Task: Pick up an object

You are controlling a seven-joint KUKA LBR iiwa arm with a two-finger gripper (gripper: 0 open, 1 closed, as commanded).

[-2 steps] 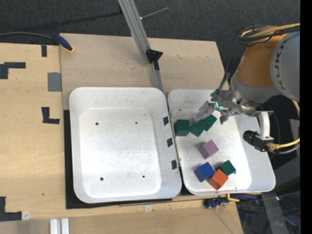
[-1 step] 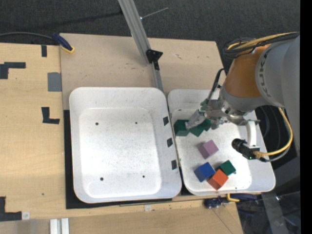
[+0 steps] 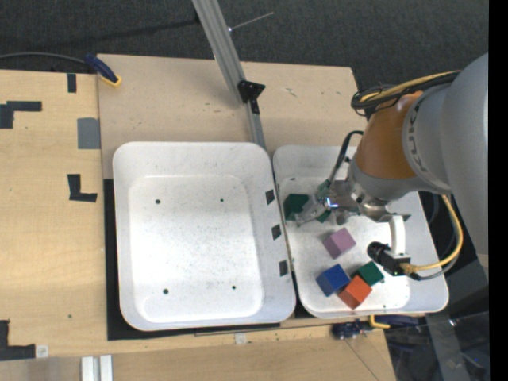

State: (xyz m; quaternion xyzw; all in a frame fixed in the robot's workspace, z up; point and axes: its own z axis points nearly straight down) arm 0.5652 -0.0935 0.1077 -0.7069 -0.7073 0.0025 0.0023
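On the left, the large shallow white plastic bin [image 3: 190,236] shows bare speckled floor, with no block in it. Just right of its rim, the smaller white bin [image 3: 305,161] holds everything of interest. Nearest that shared rim lies a small dark green block [image 3: 295,205] at the bin's left edge, and the metal two-finger gripper [image 3: 317,213] sits low just beside it, tips pointing toward it. Whether the tips are spread or pressed together I cannot tell from this slant, and no block is visibly pinched between them. Further right and toward the front lie a pale purple cube [image 3: 340,242], a blue cube [image 3: 332,279], an orange-red cube [image 3: 356,292] and a second green cube [image 3: 371,274], the last three clustered touching one another. The step in hand looks like the approach or closing on the dark green block. The next move likely calls for a firm closure around it, then a straight lift clear of the bin wall.
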